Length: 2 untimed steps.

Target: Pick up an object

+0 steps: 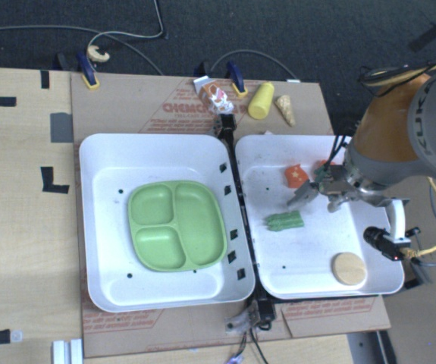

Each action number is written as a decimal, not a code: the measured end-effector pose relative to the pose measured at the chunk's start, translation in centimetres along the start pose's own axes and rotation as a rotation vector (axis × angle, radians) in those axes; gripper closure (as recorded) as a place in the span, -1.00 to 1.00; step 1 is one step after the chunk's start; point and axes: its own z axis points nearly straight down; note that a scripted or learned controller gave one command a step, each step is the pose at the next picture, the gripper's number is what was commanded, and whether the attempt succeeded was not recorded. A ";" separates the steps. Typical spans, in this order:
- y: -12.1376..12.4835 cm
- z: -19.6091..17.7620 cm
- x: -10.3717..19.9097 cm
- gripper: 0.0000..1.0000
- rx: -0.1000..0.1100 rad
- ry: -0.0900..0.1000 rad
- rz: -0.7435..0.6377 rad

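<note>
Bench [20,279] under two white bins [96,203]

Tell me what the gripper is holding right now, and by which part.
Nothing is held. The gripper hangs over the right bin with nothing between its open jaws; the red piece and the green piece lie apart from it.

The 2 bins [104,165] are white. The divided plate [177,224] is pale green. In the right bin, a red-orange piece [296,176], a darker green ridged piece [284,221] and a tan disc [349,268]. The arm [399,131] is grey with an orange band; the bench [20,226] is light brown with black marks.
</note>
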 end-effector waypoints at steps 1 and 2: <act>4.5 6.1 -0.6 -1.00 -0.001 -0.001 0.000; 8.4 8.4 -1.2 -1.00 -0.005 -0.001 -0.002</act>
